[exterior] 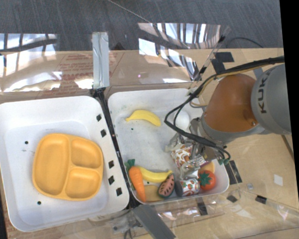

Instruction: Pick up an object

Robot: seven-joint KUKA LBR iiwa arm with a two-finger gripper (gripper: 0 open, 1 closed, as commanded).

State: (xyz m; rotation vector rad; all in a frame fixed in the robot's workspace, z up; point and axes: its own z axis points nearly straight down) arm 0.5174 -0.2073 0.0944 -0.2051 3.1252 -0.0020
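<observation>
Arm (242, 102) reaches in from right, over the right bin (137, 99). Pincer (191, 154) low in bin's near-right part, over a crinkled snack packet (183, 154), white w/ orange-brown print; can't tell pincer state or contact.

Right bin contents: yellow banana (144, 117) alone toward far side, curved, apart from the rest. Near-edge cluster: orange carrot (137, 181) w/ green top, 2nd banana (156, 174) just beside it, watermelon slice (167, 186), small printed can (189, 186), red tomato (207, 179).

Left bin (12, 119): yellow 3-compartment tray (67, 165).

Desk (258, 158) brown cardboard.
</observation>
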